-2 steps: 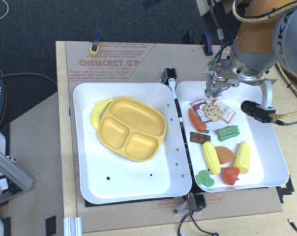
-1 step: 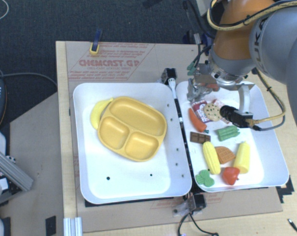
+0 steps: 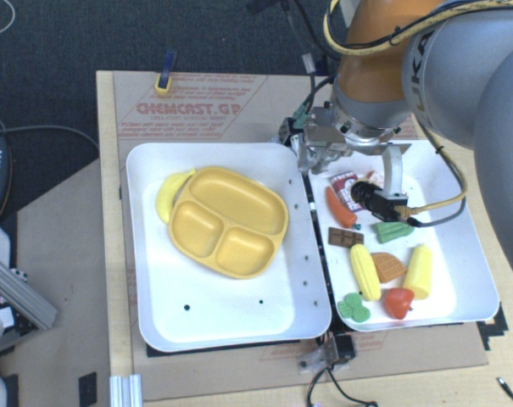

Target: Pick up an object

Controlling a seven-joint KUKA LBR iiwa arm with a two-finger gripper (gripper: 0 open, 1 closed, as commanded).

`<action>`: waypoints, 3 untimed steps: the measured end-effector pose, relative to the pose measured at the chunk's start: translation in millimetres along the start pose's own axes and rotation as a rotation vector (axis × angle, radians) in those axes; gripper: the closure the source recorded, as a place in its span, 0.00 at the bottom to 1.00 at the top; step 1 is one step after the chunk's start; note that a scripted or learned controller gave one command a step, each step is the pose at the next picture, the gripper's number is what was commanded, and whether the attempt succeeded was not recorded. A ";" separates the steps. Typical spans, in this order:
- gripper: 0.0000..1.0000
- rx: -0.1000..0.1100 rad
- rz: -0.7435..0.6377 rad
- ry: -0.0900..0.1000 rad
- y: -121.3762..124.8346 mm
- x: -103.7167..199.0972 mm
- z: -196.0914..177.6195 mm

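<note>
Orange-banded arm hangs over the right bin (image 3: 481, 287); I place the gripper (image 3: 324, 161) at that bin's far left corner, beside the divider. I cannot tell the state of the jaws. Nearest candidate: the red sausage-shaped toy (image 3: 341, 207), just below the jaws. Beyond it lie the corn cob (image 3: 365, 271) and yellow block (image 3: 419, 270). I judge this the approach step; next, align over one object and descend.
</note>
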State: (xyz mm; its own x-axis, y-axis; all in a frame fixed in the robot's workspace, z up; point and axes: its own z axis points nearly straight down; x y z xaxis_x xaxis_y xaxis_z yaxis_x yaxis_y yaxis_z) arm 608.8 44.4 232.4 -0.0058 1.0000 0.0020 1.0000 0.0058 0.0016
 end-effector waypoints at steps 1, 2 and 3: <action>1.00 0.000 0.001 -0.001 -1.4 42.2 -2.0; 1.00 0.007 0.006 -0.002 -3.0 42.4 18.7; 1.00 -0.002 0.006 -0.002 -5.1 33.1 -0.5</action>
